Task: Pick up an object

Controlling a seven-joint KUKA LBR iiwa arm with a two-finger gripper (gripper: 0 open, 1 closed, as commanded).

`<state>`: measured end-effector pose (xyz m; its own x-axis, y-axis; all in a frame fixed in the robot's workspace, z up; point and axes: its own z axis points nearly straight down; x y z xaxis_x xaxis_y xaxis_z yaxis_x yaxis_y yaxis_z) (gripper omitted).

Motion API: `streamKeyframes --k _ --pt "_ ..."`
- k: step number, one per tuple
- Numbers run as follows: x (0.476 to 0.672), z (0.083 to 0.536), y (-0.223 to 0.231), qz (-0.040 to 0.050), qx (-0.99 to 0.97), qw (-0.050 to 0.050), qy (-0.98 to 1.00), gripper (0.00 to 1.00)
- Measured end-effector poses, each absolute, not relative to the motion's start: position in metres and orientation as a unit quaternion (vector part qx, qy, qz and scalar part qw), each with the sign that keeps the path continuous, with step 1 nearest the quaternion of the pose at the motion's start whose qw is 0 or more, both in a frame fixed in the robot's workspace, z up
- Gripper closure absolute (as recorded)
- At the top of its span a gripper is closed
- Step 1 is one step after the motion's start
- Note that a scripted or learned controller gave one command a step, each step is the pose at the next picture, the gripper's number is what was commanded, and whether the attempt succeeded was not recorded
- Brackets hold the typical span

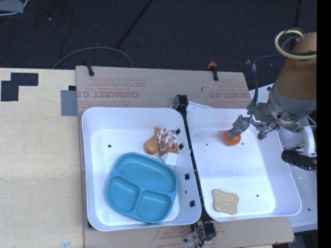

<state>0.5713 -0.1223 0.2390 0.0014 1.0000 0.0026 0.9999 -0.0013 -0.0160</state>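
A small orange-red round object (pixel 231 138) lies in the right bin (pixel 282 190) near its far wall. My gripper (pixel 252 129) hovers just to the right of it, open, with its left finger close over the object's upper edge and nothing between the fingers. A flat beige piece (pixel 225 201) rests near the right bin's front wall. In the left bin (pixel 93 138) sit a blue divided plate (pixel 142 187), a small tan figure (pixel 151 144) and a patterned brown-and-white packet (pixel 168 141).
A black divider (pixel 189 154) runs between the two bins. The grey arm with its orange band (pixel 300 71) reaches in over the right bin's far right corner. Cardboard (pixel 155 89) lies under the bins, and black clamps and cables sit along the right rim (pixel 297 158).
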Motion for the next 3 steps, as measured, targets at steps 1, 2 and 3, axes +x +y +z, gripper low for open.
streamKeyframes --k 1,2,3 --pt "0.574 0.246 -0.122 0.0009 -0.707 0.002 -0.707 0.00" --pt "0.577 0.201 -0.124 0.0023 -0.707 0.003 -0.707 0.00" --pt "0.574 0.137 -0.121 0.0027 -0.707 0.004 -0.707 0.00"
